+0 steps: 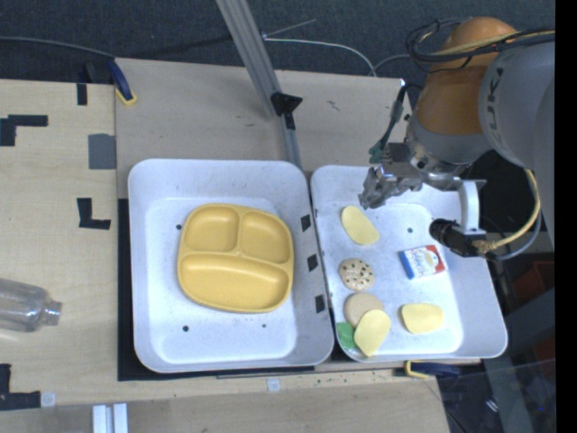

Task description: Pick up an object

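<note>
Camera view from above: I see a pale wood bench (54,242) with black tape marks, dark carpet-like floor beyond its far edge, and a slanted aluminium rail (248,43) crossing toward the bins. My grey arm (518,79) with its orange band comes in from the right. Two white bins: the left bin (149,242) holds one yellow divided tray (236,257); the right bin (473,305) holds six small things. Counted: two yellow slices, one far slice (359,225) and one near slice (421,317); one yellow-green piece (372,331) at the near edge, touching one tan round piece (361,306); one speckled cookie (356,273); one small red-white-blue carton (422,262). One clear bottle (22,305) lies on the bench at left. Gripper (376,190) hangs over the right bin's far left corner, just above the far slice; nothing between its fingers, and I cannot tell how wide they stand.
</note>
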